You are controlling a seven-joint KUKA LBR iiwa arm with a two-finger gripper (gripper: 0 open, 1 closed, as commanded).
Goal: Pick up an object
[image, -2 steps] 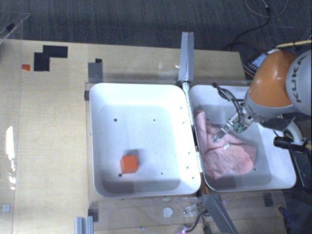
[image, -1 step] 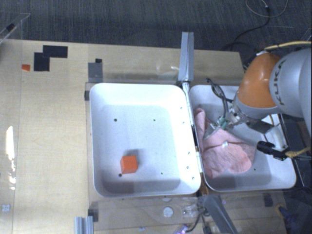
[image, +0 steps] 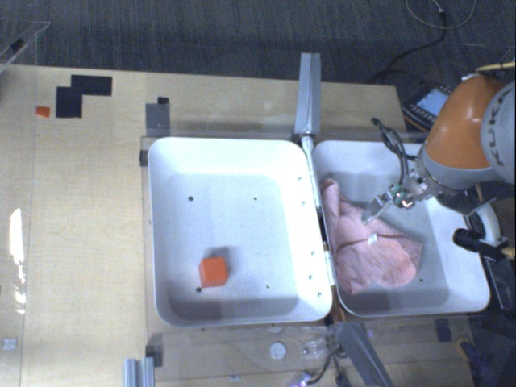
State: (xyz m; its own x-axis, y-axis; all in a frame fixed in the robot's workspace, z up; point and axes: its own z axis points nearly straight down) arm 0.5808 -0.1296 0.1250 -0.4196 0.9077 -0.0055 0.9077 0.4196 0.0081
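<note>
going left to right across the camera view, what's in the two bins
left bin → orange block → right bin → pink cloth → gripper

Orange block [image: 214, 272] sits alone in the left bin [image: 173, 216]. Over in the right bin [image: 463, 293] there's a crumpled pink cloth [image: 367, 248], with the gripper [image: 387, 204] right at its top edge.

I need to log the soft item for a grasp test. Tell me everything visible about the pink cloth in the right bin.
The pink cloth looks like soft fabric, crumpled in loose folds. It lies in the right bin, against the wall nearest the left bin. A small white tag sits on top. The pincer is over its upper edge; contact is unclear.
</note>
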